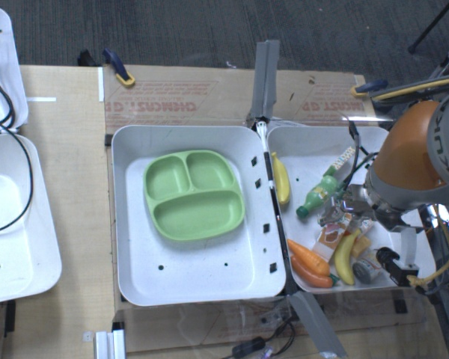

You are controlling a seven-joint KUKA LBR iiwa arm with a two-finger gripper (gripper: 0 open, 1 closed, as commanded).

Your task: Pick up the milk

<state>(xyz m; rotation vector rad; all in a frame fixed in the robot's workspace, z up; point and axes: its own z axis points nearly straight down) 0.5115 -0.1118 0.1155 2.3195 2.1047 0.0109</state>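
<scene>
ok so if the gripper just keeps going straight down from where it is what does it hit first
Most likely the small carton lying right under the gripper, between the green bottle and a banana. Depth is hard to judge from this slanted view, so that is a guess.

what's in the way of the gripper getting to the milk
Nothing visible stands between them. The gripper hangs right over the milk carton in the right bin. The carton is crowded, though: a banana touches its right side, a carrot lies at its left, and the green bottle sits just above.
</scene>
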